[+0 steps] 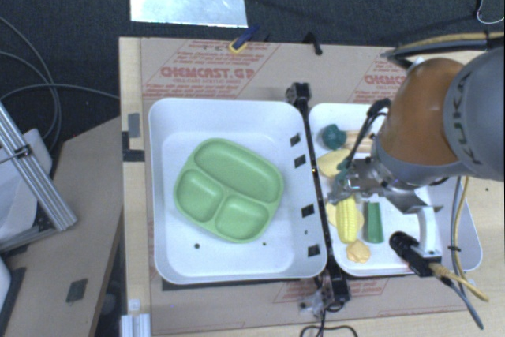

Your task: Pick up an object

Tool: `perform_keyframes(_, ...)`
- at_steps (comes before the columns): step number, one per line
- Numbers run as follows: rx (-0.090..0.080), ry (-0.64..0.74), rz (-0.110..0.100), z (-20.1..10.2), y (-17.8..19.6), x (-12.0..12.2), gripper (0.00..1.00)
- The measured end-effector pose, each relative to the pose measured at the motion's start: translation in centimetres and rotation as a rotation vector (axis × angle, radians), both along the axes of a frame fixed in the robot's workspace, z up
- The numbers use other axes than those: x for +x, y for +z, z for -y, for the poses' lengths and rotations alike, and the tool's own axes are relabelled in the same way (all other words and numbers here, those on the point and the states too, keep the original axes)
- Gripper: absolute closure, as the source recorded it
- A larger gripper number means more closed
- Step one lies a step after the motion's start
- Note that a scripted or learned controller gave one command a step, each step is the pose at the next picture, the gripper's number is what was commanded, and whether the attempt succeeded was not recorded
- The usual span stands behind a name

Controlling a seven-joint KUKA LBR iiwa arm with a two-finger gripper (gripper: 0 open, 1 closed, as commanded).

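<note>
The arm's wrist hangs low over the right bin (471, 249), and the gripper (345, 187) sits down among the toy food there, right at the top end of the corn cob (346, 219). The wrist body covers the fingertips from this angle, so I cannot tell how the gripper is set, nor whether it has anything in it. Nothing is seen lifted clear of the bin floor, so as a judgement the pick is at the reach-and-grasp stage: the approach looks made, while the grasp itself and the lift remain to be shown.

The likeliest target is the corn cob, lying lengthwise near the left wall of the right bin, just beside the green stick-shaped piece (373, 222) (possibly a toy vegetable, too small to name surely).

Counting what shows: two white bins side by side. The left bin (170, 170) holds one green divided plate (229, 189) with three compartments, lying flat and slightly turned. The right bin holds five small items that can be made out: one corn cob, one green stick-shaped piece, one small yellow piece (358, 252) near the front edge, one pale yellow piece (331, 162) partly under the gripper, and one teal piece (333, 136) toward the back. More may lie hidden beneath the arm
</note>
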State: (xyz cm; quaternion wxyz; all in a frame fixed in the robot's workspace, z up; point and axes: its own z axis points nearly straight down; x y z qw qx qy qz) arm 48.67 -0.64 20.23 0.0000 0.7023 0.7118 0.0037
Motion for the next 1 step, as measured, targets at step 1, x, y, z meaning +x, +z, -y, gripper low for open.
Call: perform_keyframes(1,-0.005,-0.008,-0.001,0.54,2.12,0.09,1.00)
